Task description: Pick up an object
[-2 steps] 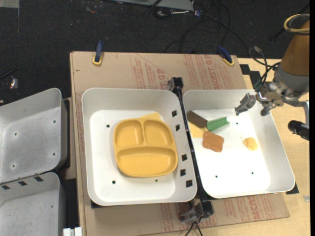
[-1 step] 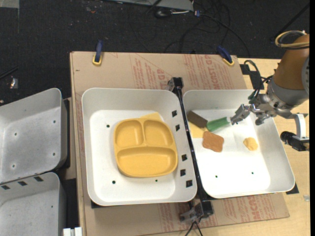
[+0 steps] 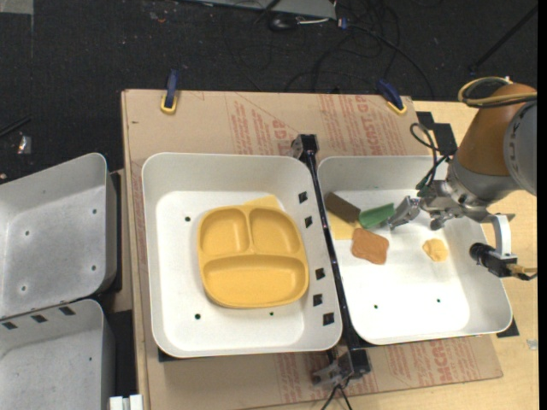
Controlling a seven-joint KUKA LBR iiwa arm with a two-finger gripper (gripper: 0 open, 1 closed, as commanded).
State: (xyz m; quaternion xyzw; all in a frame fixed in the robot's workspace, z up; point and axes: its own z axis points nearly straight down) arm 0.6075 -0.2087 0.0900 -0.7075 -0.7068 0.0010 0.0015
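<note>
Two-finger gripper (image 3: 408,214) low in the right white bin (image 3: 479,310), reaching in from the right at the end of the grey arm with the orange band (image 3: 491,139). Jaw state: cannot tell, with the tip overlapping what lies beneath. Hard against the left of the tip, a small green block-shaped object (image 3: 374,216), lying flat near the bin's upper left; whether touched or merely alongside, also unclear.

Probably light and rigid, plastic by its sheen, so likely a little slippery. Best taken across the short sides, near the middle, with a squeeze firm enough to stop sliding.

Just below, a brown bread-like slab (image 3: 370,246), possibly soft or foam. Up and left, a dark brown flat rectangular piece (image 3: 342,205) over a pale yellow sheet (image 3: 342,229) by the dividing wall. Well to the right, a small yellow lumpy item (image 3: 435,249). Beyond, in the left white bin (image 3: 171,229), a yellow three-compartment plastic tray (image 3: 253,256).
</note>
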